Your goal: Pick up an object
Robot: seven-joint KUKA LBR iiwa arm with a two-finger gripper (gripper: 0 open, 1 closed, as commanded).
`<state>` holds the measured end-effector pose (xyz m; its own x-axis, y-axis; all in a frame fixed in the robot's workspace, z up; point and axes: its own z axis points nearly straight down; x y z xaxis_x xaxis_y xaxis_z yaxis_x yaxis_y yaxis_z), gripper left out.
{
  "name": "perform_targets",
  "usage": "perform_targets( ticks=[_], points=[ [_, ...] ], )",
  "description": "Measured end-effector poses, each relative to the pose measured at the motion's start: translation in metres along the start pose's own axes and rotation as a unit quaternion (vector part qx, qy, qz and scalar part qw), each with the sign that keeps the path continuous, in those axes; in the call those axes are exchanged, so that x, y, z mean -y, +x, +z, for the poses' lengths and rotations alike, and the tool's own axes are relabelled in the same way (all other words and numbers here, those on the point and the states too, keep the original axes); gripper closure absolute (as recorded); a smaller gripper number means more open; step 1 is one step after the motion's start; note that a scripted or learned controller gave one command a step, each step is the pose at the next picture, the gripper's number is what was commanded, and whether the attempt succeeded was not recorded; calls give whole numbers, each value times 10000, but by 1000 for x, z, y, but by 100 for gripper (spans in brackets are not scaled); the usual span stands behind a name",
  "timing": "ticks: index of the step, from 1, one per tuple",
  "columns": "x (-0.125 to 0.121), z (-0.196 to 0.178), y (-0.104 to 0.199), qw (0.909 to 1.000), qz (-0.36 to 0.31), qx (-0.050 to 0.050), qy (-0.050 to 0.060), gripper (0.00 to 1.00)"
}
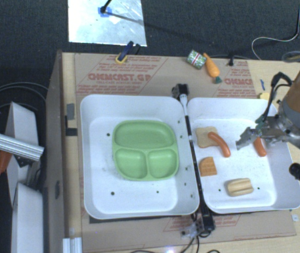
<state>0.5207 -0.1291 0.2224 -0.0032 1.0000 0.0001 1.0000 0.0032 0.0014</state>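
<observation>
Arm reaches in from the right, gripper low over the right bin, near its right-hand side. A small orange piece, carrot- or sausage-like, sits right at the gripper's tip. Touching or just beside it, can't tell which. Finger spacing isn't resolvable from this angle, and nothing shows clearly between the fingers, so I wouldn't call it a grasp.

Likely target is that orange piece, given the approach lines up on it.

Other candidates in the same bin: a toy hot dog sausage lying across a tan bread slice, an orange cracker-like square, and a bread roll toward the near edge. All well spaced, which leaves finger room around each.

Left bin holds a green divided plate, flat, poor pick for a two-finger grip.

Outside the bins, on the cardboard: a toy carrot and a small can.
</observation>
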Motion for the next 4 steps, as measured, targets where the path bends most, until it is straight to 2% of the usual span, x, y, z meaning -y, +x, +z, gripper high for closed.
perform_targets(
  ticks=[1,2,3,4],
  points=[
    [-97,16,-32,10000,-5,4,-2,0],
    [-109,84,-5,10000,-6,-1,4,0],
    [-98,134,32,10000,0,7,-31,0],
    [-137,100,4,10000,-6,7,-16,0]
  ],
)
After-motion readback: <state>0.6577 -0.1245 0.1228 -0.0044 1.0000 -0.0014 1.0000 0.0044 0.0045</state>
